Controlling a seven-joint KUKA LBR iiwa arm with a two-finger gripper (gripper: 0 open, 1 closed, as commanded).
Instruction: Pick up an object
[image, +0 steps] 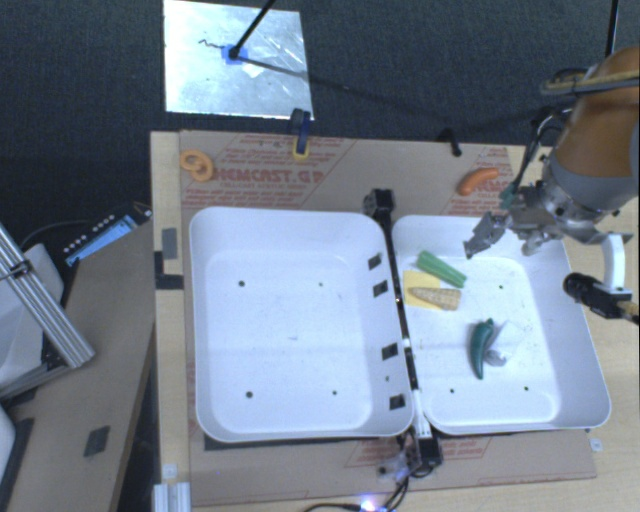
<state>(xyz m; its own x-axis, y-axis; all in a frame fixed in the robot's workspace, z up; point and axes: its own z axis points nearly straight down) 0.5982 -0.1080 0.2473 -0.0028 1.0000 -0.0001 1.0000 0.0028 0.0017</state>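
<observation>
Camera view: the gripper (487, 236) hung over the far edge of the right bin (560, 400), its fingers slightly apart and holding nothing. A light green piece (441, 268), a yellow corn cob (432, 297) and a dark green pepper (482, 346) lay in that bin; the left bin (215, 300) sat alongside, and an orange sausage-shaped item (478, 181) rested on the board beyond.

Faint red "HEMCAST" print on cardboard (270, 172)

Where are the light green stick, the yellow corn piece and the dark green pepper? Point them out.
Light green stick (441, 268), camera view, middle of its length.
Yellow corn piece (433, 297), camera view, centre of its body.
Dark green pepper (481, 347), camera view, mid-body.
</observation>
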